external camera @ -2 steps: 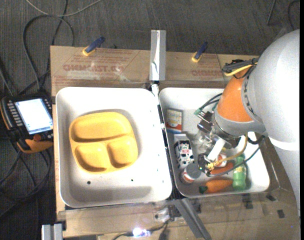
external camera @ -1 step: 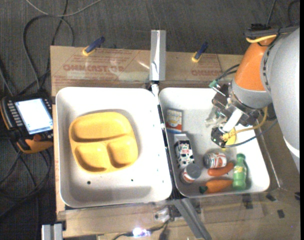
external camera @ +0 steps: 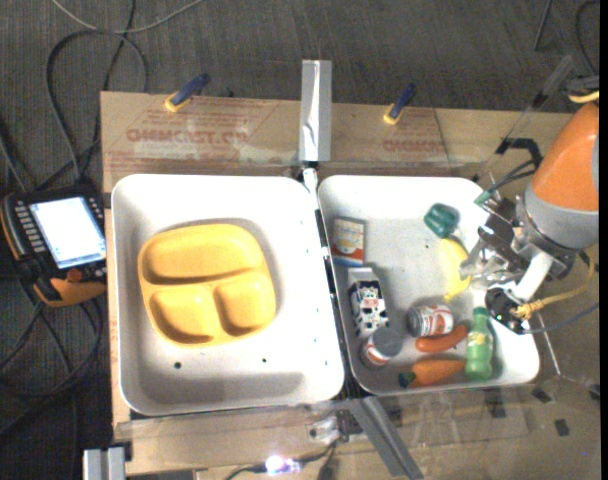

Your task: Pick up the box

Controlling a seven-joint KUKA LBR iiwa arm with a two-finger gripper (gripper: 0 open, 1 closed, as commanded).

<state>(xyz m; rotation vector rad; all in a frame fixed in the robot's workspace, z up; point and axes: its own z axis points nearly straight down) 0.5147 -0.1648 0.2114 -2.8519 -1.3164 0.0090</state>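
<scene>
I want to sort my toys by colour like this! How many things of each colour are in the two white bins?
Yellow: 2, the yellow plastic divided tray and the yellow banana
Orange: 2, the small orange box and the orange carrot
Green: 2, the teal cup and the green bottle
Red: 2, the red sausage and the red-and-silver can
Black-and-white: 1, the black-and-white carton
Grey: 1, the grey round lid
Total: 10

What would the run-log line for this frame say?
task: pick up box | gripper: above right bin's right side, nothing seen held | box: lying in right bin, upper left | status: not yet picked
</scene>
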